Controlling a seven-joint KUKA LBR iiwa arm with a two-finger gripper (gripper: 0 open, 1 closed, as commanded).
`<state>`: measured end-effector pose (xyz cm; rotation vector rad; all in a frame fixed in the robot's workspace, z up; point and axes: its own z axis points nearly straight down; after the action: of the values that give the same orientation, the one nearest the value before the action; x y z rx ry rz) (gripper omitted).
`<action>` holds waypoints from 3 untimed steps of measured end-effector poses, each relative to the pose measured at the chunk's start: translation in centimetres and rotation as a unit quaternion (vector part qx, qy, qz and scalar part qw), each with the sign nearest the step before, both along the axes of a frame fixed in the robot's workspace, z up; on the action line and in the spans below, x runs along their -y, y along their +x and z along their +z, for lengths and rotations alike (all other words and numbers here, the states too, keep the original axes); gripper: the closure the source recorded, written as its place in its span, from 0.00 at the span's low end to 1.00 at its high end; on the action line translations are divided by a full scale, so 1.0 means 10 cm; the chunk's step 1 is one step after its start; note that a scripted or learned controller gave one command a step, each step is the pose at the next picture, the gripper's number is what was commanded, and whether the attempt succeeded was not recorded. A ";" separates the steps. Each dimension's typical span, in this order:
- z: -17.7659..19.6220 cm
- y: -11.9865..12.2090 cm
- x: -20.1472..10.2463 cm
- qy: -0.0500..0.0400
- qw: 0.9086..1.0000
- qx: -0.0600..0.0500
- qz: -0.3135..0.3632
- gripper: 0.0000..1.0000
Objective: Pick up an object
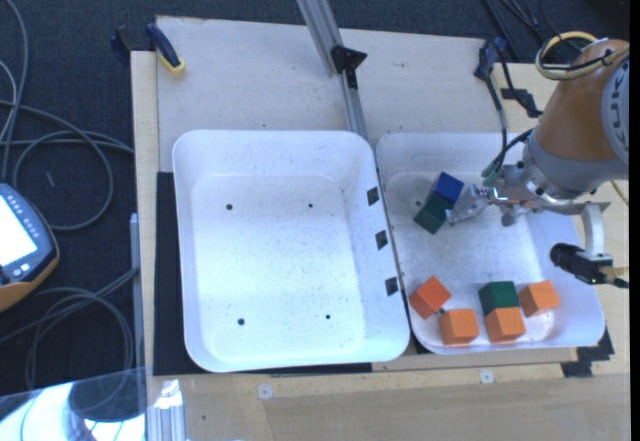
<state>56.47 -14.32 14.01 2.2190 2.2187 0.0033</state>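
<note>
The gripper [462, 211] reaches into the right bin [565, 337], touching the dark green block [431, 217] beside the blue block [447, 188]. I cannot tell its state.

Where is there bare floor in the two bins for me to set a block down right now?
The left bin has bare floor wall to wall. In the right bin, a bare strip runs between the blue block and dark green block by the claw and the near-edge cluster of orange blocks, which is crowded.
</note>
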 end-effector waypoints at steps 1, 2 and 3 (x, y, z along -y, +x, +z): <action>-0.34 0.58 -0.26 0.002 1.000 0.004 0.002 0.00; -0.19 0.58 -0.23 0.000 1.000 0.007 0.002 1.00; 0.92 0.41 0.25 -0.001 1.000 0.003 -0.001 1.00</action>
<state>60.57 -16.81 23.17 2.2170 2.2122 0.0061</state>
